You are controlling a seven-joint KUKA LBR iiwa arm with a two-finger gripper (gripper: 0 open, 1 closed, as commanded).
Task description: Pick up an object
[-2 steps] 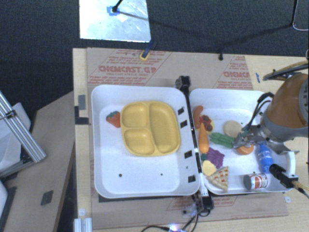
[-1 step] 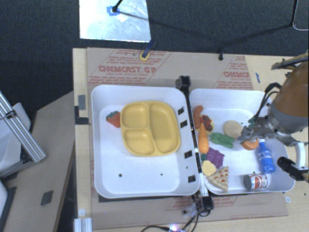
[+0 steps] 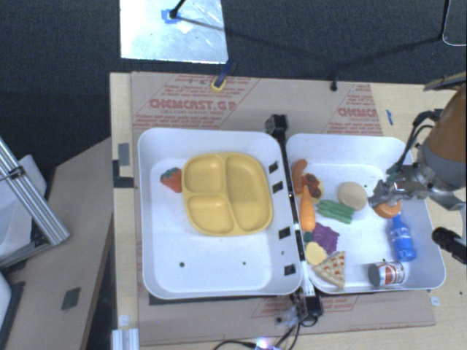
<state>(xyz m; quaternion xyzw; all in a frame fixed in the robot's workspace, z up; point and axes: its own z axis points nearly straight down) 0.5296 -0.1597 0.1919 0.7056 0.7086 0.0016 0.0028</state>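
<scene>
A tan bench (image 3: pixel 87 188) on dark carpet bears two white bins. The left bin (image 3: pixel 157 268) holds one yellow divided plate (image 3: pixel 222 193) and one strawberry (image 3: pixel 171 179). The right bin (image 3: pixel 430 268) holds one carrot (image 3: pixel 307 211), bun (image 3: pixel 352 195), bottle (image 3: pixel 401 239), can (image 3: pixel 387 273) and pizza slice (image 3: pixel 331 267). The gripper (image 3: pixel 383 195) sits low over an orange piece (image 3: pixel 387 210); its opening cannot be made out.

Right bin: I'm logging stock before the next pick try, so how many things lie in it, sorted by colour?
Orange: 3, carrot, hot dog, orange piece at the pincer
Green: 1, beans
Purple: 1, grapes
Blue: 1, bottle
Tan or yellow: 3, bun, yellow piece, pizza
Dark red: 1, small piece
Red and white: 1, can
Total: 11
</scene>
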